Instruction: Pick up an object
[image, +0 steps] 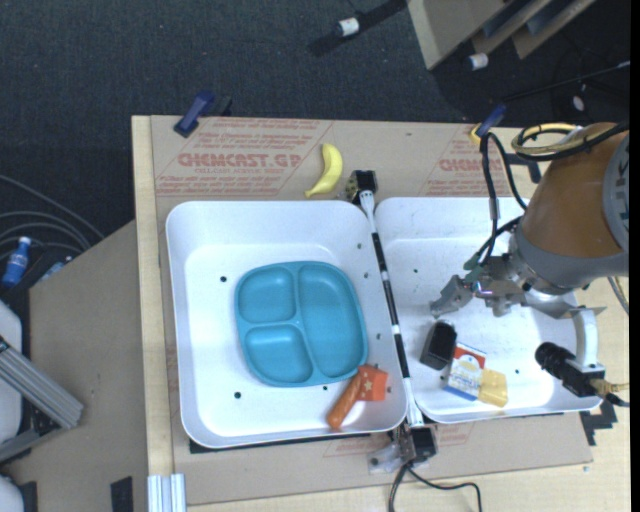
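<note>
The end effector (452, 296) hangs with its fingers apart and empty just above the black block (438, 345) in the right bin (420, 235), so it should drop straight down over the block before it squeezes.

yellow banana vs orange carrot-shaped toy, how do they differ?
Place: the yellow banana lies on the brown board behind the bins; the orange carrot-shaped toy lies inside the left white bin, by the blue divided plate.
Shape: the banana is curved; the carrot toy is straight and tapered.
Size: the banana looks a little smaller.
Shared: both lie flat, away from the gripper.
</note>
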